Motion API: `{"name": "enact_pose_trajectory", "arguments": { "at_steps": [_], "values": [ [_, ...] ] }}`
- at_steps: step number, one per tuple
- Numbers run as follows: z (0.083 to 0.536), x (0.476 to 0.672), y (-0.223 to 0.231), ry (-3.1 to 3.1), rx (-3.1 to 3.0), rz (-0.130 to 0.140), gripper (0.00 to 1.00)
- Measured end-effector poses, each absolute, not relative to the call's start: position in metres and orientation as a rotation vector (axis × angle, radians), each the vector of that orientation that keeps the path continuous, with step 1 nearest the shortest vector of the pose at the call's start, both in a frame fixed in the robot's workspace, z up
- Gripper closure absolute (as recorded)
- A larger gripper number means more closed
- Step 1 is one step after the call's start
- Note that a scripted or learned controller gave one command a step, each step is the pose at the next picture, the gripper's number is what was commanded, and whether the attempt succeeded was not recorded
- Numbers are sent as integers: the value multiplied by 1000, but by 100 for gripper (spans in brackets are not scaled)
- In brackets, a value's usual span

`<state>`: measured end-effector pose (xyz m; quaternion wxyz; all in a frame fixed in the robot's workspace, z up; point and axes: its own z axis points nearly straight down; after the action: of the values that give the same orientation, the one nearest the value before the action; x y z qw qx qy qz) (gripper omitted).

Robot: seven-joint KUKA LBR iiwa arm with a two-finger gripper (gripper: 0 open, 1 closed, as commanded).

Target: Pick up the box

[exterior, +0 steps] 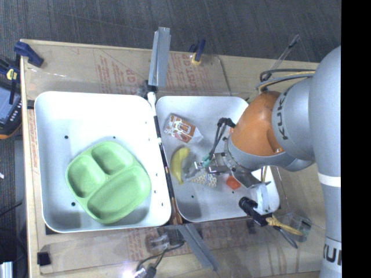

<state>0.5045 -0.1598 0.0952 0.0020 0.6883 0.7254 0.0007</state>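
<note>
The box is a small orange and white carton lying flat in the back left part of the right bin. My gripper hangs low over the middle of that bin, in front of the box and to its right, apart from it. The grey arm with its orange band covers the bin's right half. Just under the gripper lies a small speckled object.
A yellow banana lies left of the gripper, near the wall between the bins. A red item peeks out under the wrist. The left bin holds a green divided plate.
</note>
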Motion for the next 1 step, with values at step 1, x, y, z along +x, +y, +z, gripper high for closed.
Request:
{"name": "enact_pose_trajectory", "arguments": {
  "at_steps": [1],
  "values": [
    [106, 506, -160, 2282, 2149, 2, 100]
  ]
}}
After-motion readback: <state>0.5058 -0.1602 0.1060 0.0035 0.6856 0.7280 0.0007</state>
